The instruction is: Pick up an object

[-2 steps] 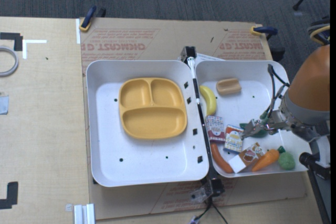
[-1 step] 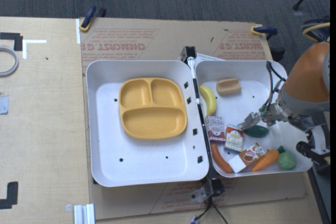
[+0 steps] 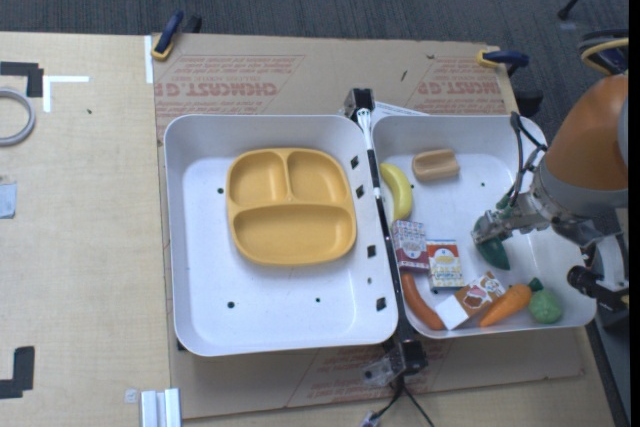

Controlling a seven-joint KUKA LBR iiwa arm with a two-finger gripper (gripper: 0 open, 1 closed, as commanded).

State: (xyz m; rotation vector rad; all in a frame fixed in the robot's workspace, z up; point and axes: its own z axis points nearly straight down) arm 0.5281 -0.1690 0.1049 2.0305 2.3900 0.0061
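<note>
Nearest the camera, along the front of the right bin (image 3: 500, 140), there's a pile of toy food: a hot dog (image 3: 420, 303), a carrot (image 3: 507, 304) with a green top, a small white card, and a couple of printed boxes (image 3: 444, 265) just behind. All of it looks like light, hard, smooth plastic or cardboard, so nothing fragile, but the rounded stuff could squirt out of a pinch. The carrot seems the best bet to me, grab it across the thick middle where it's stiff. The gripper (image 3: 494, 233) sits low in the bin just behind the carrot, over something dark green, and honestly I can't tell if it's spread or closed, or holding anything. Further back there's a banana (image 3: 397, 190) against the left wall and a tan bread piece (image 3: 435, 165). The left bin (image 3: 200, 315) holds a matte yellow divided plate (image 3: 291, 205).
</note>
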